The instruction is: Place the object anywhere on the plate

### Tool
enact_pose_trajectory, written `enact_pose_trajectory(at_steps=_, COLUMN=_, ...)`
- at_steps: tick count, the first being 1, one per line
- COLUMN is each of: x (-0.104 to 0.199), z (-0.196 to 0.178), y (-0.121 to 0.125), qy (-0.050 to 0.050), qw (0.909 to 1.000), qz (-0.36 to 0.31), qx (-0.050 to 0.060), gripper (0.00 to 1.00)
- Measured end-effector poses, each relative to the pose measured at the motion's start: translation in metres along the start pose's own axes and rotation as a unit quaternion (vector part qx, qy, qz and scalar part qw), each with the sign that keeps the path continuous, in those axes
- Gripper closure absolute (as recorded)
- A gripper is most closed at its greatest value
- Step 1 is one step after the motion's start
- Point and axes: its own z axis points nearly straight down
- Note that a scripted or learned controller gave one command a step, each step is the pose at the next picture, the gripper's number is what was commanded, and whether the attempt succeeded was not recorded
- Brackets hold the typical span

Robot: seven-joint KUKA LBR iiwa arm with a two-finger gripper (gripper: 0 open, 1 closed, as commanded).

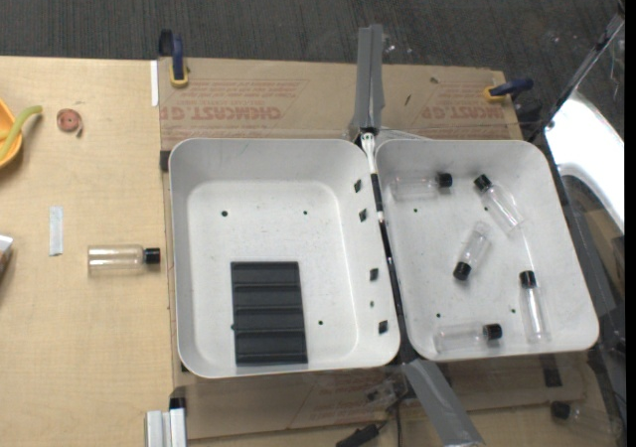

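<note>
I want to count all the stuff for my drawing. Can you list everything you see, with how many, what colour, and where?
bins: 2, white, side by side on the bench
plate: 1, black, ribbed, in the left bin
vials: 5, clear with black caps, lying in the right bin
vial: 1, clear with black cap, on the bench left of the bins
cardboard sheet: 1, brown, under the bins
clamps: 2, blue and yellow, at the cardboard's far corners
robot arm: 1, grey-white, at the right edge
</note>
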Motion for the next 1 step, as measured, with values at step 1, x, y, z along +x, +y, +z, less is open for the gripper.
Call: enact_pose_trajectory(at_steps=1, x=-0.0728, z=-0.0044, y=-0.0139, qy=0.0, qw=0.9998, qz=-0.022, qx=0.0, gripper=0.0)
